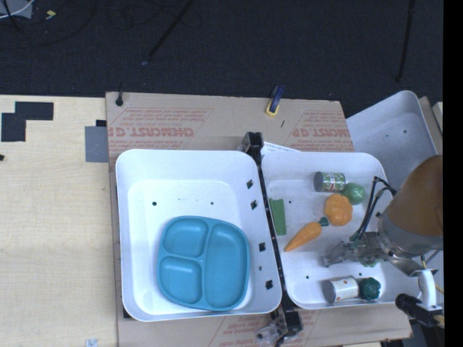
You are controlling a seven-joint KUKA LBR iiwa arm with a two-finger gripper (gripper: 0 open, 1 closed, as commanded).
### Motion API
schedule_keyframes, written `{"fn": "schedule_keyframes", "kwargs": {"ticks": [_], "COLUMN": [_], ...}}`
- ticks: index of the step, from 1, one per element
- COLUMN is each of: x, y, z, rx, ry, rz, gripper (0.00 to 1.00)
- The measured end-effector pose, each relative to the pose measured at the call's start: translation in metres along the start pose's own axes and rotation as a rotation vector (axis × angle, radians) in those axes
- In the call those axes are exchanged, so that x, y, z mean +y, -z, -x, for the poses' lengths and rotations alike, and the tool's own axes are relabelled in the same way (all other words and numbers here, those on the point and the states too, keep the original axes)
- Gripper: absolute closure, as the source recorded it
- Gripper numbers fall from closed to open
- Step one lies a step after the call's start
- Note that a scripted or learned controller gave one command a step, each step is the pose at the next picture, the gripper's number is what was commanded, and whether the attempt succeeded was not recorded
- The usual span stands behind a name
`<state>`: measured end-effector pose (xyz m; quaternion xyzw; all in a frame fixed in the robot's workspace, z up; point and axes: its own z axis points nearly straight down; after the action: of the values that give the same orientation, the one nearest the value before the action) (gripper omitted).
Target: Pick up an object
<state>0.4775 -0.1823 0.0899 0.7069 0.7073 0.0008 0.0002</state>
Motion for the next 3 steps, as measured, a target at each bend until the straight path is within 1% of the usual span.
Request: {"fn": "schedule_keyframes", "kwargs": {"ticks": [1,2,3], "x": [-0.001,0.009,0.010], "y": [0.009,0.059,0.122], "z": [0.001,-0.004,-0.005], "rx": [0.000,-0.001,-0.002], "ry": [-0.005,0.000,0.001], "rz": [-0.002,0.001,0.003], "gripper": [1.00,1.00,1.00]}}
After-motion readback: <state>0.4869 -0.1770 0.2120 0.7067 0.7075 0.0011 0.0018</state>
